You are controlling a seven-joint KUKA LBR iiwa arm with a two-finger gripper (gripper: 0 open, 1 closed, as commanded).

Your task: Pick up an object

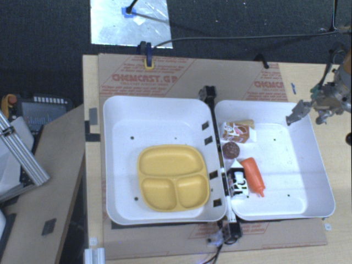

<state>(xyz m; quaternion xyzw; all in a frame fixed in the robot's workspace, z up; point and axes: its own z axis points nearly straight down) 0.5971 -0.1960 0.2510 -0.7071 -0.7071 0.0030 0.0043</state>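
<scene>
Probably light and rigid, the small orange plastic carrot-shaped toy (253, 175) lies in the right white bin (297, 202) near its left wall; its thick middle suits pinching. Well apart at the bin's upper right rim, the gripper (300, 113) carries nothing, though how far its fingers stand apart I cannot tell.

Robotics lab — bench (181, 70) with bins (159, 111), cables (247, 36).

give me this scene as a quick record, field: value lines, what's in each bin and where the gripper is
left bin: yellow divided tray, lying flat
right bin: snack packet, round brown item, orange carrot-shaped toy, black and white item
item layout: all four lie near the right bin's left wall
gripper: above the right bin's far right corner, apart from the items
held object: none seen
</scene>
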